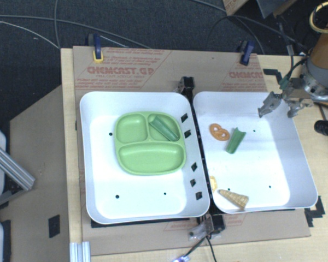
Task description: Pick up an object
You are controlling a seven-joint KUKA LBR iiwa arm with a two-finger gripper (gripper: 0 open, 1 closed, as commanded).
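My gripper (279,107) hangs over the far right corner of the right bin (284,162), open, with nothing between its fingers. In that bin lie an orange pretzel (218,131) and a green stick-shaped piece (235,140) side by side near the far left. A tan cone (233,198) lies at the near edge, with a small yellow bit (212,184) beside it. The gripper is to the right of and beyond the pretzel and green piece.
The left bin (98,184) holds a green divided plate (150,144) with a green piece (165,126) in its far right compartment. A black divider with clips (192,146) runs between the bins. Clamps (98,51) hold the board's far edge.
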